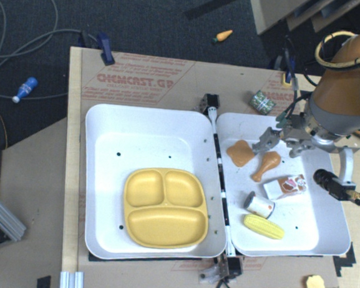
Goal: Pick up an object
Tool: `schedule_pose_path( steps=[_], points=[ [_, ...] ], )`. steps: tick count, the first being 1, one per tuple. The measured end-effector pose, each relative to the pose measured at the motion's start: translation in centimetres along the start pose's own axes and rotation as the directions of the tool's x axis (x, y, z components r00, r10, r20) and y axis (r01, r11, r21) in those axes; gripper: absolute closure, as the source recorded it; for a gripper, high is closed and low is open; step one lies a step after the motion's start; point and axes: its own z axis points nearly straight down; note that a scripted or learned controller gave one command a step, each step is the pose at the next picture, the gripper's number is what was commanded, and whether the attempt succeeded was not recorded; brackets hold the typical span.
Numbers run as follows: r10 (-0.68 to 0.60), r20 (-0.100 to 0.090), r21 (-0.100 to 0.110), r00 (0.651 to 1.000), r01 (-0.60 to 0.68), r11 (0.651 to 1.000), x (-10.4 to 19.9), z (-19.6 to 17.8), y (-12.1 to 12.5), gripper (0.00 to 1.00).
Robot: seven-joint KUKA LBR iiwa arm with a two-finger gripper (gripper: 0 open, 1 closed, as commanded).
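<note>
Look to the upper right of the frame: the arm [345,79] reaches in there, and its gripper [285,140] hangs over the upper part of the right bin [328,238]. You can see its two fingers [267,140] spread apart with nothing between them, so the jaws are released.

Just below and left of the fingertips lies a brown bread-like piece [240,154], and beside it, toward the centre of that bin, a drumstick [266,165] lying at a slant. Lower right of the drumstick you find a small white carton with a red label [285,186]. Below that, a small white can [260,205] lies on its side, and a corn cob [264,226] rests near the bin's lower edge.

The left bin [106,134] holds a yellow divided tray [164,206] in its lower middle.

Outside the bins, a small green can [263,102] sits on the bench above the right bin, and a yellow lump [315,284] lies at the lower right corner of the frame.
</note>
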Motion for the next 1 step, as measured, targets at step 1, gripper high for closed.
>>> schedule_pose_path(
  steps=[1],
  points=[
    [0.003, -0.001, 0.009, 1.000, -0.003, 1.000, -2.84, 12.06, -1.32, 0.00]
  ],
)
